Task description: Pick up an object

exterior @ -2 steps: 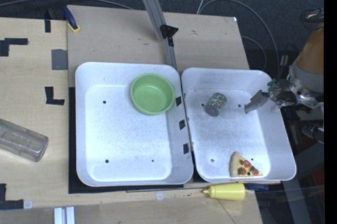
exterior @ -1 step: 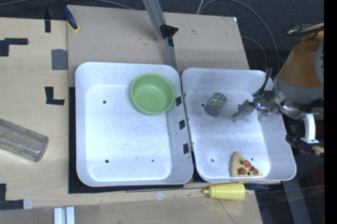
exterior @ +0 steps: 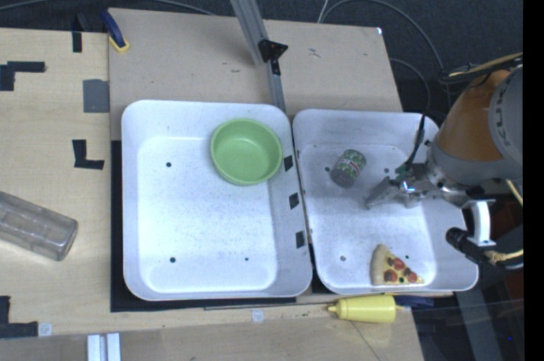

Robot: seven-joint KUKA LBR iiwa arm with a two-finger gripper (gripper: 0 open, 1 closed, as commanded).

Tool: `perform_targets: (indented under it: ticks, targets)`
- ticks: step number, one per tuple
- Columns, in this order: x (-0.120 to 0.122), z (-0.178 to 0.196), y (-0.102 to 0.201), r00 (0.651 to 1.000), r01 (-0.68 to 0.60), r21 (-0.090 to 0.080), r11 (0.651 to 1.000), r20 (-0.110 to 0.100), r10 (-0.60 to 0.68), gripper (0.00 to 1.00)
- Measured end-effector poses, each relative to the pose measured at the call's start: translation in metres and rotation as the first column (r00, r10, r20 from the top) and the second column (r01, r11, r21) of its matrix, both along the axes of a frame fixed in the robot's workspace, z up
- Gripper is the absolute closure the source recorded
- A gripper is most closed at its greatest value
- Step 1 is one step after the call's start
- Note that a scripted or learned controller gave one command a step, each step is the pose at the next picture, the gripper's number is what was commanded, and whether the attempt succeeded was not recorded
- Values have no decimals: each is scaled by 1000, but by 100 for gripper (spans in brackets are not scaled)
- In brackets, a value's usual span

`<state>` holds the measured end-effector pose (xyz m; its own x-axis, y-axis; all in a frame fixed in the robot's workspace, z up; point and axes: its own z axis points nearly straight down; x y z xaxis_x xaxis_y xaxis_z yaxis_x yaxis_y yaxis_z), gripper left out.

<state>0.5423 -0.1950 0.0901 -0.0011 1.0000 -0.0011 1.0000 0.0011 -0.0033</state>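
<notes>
My gripper (exterior: 380,194) hangs inside the right bin (exterior: 340,123) holding nothing, its opening unreadable from here; I judge the small can (exterior: 348,167) just beside it the nearest target, so I should center over it before descending.

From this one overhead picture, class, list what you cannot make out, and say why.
- Hand: whether open or shut; small, blurred.
- Small can: label too blurred to read.
- Arm: cut off by the right edge.
- Yellow bottle: lies below the right bin; contact unclear.
</notes>
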Motion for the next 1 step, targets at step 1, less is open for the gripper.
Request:
perform_targets:
  ticks: [1]
  targets:
    - [1,12,1,1000,-1,2,1000,0,1,100]
